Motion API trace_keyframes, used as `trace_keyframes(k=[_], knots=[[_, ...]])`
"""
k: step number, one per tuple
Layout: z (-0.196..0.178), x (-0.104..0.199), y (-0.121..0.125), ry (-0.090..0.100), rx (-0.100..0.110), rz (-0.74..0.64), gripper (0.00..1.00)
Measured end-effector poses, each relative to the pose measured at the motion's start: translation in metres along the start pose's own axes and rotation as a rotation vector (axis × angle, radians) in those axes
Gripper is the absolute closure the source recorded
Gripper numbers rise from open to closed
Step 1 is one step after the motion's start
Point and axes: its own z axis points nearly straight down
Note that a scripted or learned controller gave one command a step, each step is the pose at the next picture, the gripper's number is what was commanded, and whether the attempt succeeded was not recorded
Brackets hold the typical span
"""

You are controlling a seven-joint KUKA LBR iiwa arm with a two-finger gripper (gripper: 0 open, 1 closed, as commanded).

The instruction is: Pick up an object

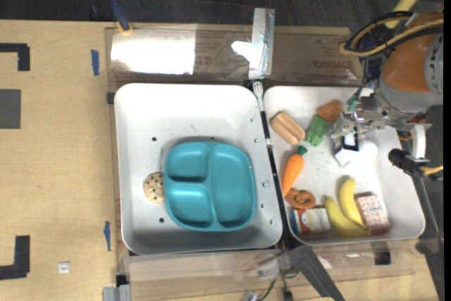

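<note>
The metal two-finger pincer point(350, 132) hangs low in the right white plastic bin point(409, 183), just right of a green plastic vegetable point(316, 131); whether it is open or closed I cannot tell.

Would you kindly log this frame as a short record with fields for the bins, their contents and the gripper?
left bin: teal divided plate; cookie touching its left edge
right bin: bread roll, green toy vegetable, carrot, pretzel, can, banana, small pink packet
gripper: in the right bin's upper middle, beside the green toy vegetable
held object: none seen
</note>
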Motion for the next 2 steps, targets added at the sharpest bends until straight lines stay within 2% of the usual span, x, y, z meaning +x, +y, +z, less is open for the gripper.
trace_keyframes(k=[1,2], knots=[[-0.103,0.102,-0.001,0.003,-0.005,-0.003,1.0],[-0.092,0.087,0.045,0.001,0.003,-0.368,1.0]])
